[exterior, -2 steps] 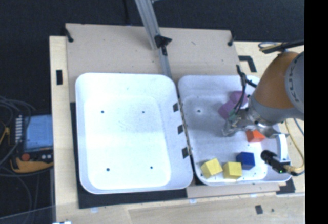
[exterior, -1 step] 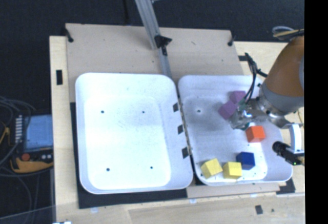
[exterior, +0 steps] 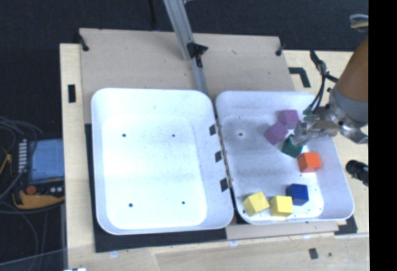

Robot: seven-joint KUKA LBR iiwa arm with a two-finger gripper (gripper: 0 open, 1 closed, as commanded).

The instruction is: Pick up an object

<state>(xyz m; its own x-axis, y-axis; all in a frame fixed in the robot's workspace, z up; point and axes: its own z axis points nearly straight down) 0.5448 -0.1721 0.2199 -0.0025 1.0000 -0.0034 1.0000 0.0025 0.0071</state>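
Fingers (exterior: 298,139) low in right bin (exterior: 248,116), over green block (exterior: 291,148); grip state unclear

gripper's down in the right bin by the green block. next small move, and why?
Probably close on the green block and lift a little to test the hold. The gripper sits low in the right bin, right over that block, with the purple blocks just to one side and the orange block on the other. I can't tell whether it already has a grip.

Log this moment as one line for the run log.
gripper low in right bin | over green block | grasp unconfirmed | purple blocks adjacent
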